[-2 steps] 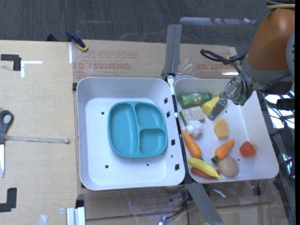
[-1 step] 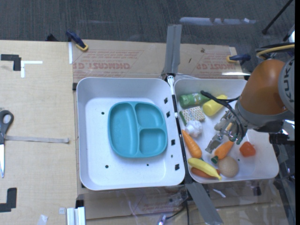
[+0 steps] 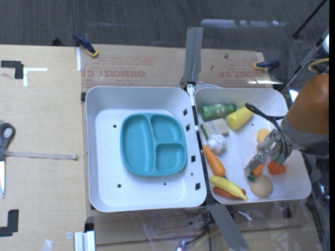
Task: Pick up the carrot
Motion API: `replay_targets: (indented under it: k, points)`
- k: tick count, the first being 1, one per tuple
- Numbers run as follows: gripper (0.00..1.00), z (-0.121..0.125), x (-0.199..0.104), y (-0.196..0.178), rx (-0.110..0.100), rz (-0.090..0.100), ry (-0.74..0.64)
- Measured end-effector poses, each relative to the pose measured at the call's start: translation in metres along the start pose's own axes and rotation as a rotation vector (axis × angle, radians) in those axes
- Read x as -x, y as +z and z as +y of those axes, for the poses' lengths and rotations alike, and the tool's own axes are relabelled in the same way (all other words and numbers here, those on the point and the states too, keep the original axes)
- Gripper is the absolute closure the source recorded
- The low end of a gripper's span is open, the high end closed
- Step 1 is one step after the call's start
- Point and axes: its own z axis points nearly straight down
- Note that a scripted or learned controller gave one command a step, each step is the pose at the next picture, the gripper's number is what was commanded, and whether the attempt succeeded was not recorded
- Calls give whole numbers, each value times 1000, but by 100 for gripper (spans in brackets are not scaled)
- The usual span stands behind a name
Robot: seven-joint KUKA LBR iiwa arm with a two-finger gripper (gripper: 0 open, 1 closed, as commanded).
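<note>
The gripper (image 3: pixel 255 166) hangs over the right bin (image 3: pixel 293 192), low in its right half, at the end of the grey arm (image 3: pixel 309 114) with its orange band that reaches in from the right. A small orange piece with a green end (image 3: pixel 255 169) sits at its tips, but whether that piece is pinched there or only lies beneath cannot be told from this angle.

The carrot (image 3: pixel 214 160) lies to the left of the gripper, apart from it, near the left wall of the same bin. It points slantwise, its thick end toward the far left and its tip toward the near right.

Just beside the gripper on the right is a small red-orange tomato-like fruit (image 3: pixel 276 167), and near of it a pale round egg-like thing (image 3: pixel 261 186). A banana (image 3: pixel 228 185) lies near of the carrot, on top of a red-orange piece (image 3: pixel 225 193). Far of the carrot sit a white crumpled lump (image 3: pixel 216 142), a speckled block (image 3: pixel 215 127), a green bottle (image 3: pixel 218 110) on its side and a yellow chunk (image 3: pixel 239 118). A small orange thing (image 3: pixel 263 135) lies far of the gripper.

The left bin (image 3: pixel 99 156) holds a teal divided plate (image 3: pixel 154 144). Scissors (image 3: pixel 4 140) rest on the table (image 3: pixel 42 192) at far left.
</note>
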Motion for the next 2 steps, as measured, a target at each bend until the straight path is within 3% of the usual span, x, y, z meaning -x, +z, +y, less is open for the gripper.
replay_targets:
  k: [1,2]
  points:
    - [100,2,2,-11,2,-6,-3]
    - [100,52,-24,-71,0,0,95]
